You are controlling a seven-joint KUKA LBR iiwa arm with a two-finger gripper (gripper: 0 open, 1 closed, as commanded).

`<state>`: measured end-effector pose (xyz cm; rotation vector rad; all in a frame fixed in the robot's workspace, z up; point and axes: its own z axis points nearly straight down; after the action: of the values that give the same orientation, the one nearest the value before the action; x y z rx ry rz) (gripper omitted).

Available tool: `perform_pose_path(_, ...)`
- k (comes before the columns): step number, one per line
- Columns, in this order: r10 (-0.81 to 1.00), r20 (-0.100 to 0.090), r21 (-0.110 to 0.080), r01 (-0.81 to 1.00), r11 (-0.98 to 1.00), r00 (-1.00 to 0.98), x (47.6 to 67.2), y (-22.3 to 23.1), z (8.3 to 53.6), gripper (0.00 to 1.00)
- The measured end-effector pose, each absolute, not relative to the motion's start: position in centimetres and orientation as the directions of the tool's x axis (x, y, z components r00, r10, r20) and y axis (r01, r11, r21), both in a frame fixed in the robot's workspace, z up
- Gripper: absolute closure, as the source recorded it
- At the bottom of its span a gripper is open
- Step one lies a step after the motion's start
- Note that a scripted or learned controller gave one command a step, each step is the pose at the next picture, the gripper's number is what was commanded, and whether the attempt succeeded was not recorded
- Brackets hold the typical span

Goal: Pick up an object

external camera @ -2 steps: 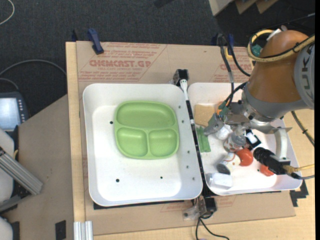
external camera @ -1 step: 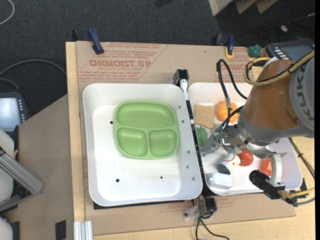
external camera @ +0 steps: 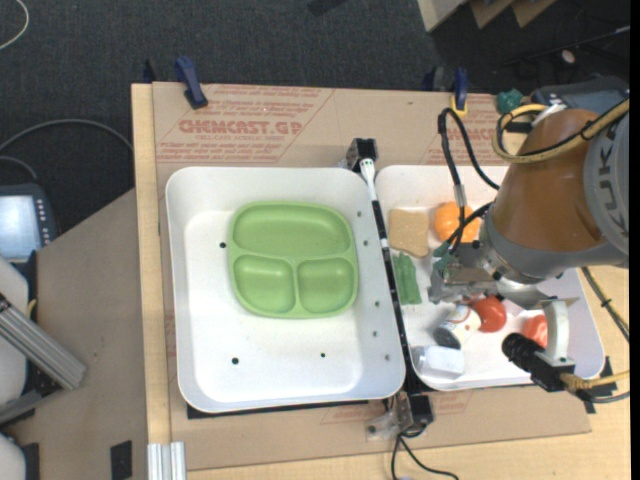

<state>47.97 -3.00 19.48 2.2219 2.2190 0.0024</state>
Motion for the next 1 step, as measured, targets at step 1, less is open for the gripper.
perform_pose_path(1,1.000,0.000,0.005,1.000,-0.001,0.001,48.03,-2.98,20.47,1.00)
